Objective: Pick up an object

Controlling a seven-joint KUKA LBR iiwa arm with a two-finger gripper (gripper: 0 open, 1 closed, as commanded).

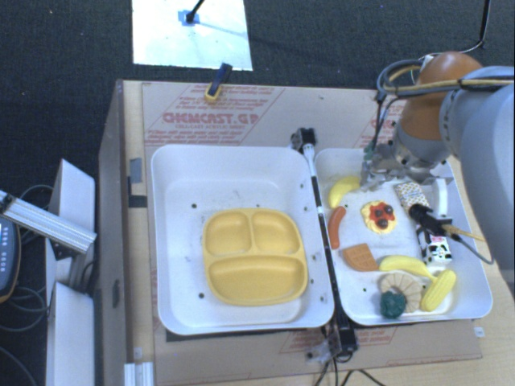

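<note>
A: The arm [475, 111] fills the upper right of the frame. What can go wrong from here?

B: The right bin [483, 292] is crowded. The gripper [378, 171] is low at the bin's upper left, just beside a yellow piece [344, 190]. I judge it may push that piece against the bin wall, or catch the wall itself, because the wall is so near. How far the gripper is open I cannot tell, and I see nothing held in it.

A: And the room for moving?

B: The left bin [173, 167] has bare floor around the yellow tray [254, 256]. In the right bin the toys lie close: pizza [380, 216] in the middle, sausage [335, 227] by the divider, banana [406, 265] and corn [438, 289] at lower right. Little free floor is between them, so a neighbour may be knocked.
</note>
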